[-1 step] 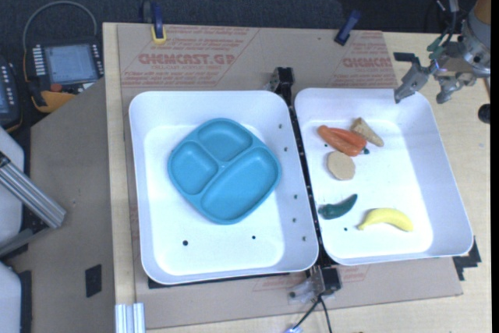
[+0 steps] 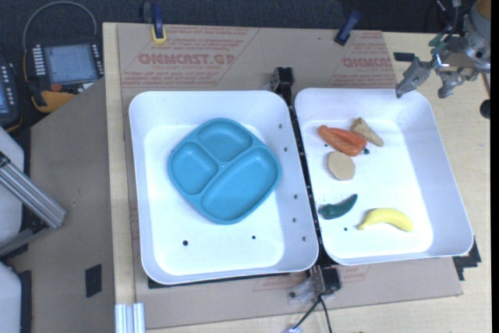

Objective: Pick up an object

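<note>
The right bin (image 2: 437, 168) holds an orange carrot (image 2: 341, 139), a tan piece (image 2: 366, 132) beside it, a beige round piece (image 2: 341, 166), a dark green pepper (image 2: 338, 207) and a yellow banana (image 2: 386, 220). My gripper (image 2: 427, 79) hangs open above the far right corner of that bin, its two fingers spread with nothing between them. It is well away from the food items, up and to their right.
A blue divided plate (image 2: 224, 169) lies in the left bin (image 2: 156, 230). Blue clamps (image 2: 158, 21) hold the cardboard sheet at the back. A pendant with a screen (image 2: 69, 62) rests off the bench at far left.
</note>
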Available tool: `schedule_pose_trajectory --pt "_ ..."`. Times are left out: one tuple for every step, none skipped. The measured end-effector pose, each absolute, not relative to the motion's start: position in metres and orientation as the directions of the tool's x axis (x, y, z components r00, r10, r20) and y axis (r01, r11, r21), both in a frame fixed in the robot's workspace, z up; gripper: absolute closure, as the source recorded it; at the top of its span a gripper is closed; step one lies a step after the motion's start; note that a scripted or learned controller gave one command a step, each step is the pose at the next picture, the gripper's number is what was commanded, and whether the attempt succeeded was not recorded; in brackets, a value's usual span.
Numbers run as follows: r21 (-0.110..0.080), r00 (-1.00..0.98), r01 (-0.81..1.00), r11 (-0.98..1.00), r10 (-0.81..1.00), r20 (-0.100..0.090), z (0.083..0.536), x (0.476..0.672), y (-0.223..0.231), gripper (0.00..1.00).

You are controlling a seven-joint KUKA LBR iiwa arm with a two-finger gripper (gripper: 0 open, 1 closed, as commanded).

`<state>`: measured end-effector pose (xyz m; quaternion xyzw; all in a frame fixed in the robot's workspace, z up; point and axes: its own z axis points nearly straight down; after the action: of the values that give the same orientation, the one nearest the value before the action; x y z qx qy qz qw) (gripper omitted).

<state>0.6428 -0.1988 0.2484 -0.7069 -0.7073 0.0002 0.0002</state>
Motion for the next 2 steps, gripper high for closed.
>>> schedule_pose_trajectory --pt "-0.006 -0.001 1.0 0.001 1.0 0.002 0.196 0.651 -0.203 0.0" --pt "-0.005 0.001 1.0 -0.001 1.0 0.001 0.148 0.649 -0.212 0.0"
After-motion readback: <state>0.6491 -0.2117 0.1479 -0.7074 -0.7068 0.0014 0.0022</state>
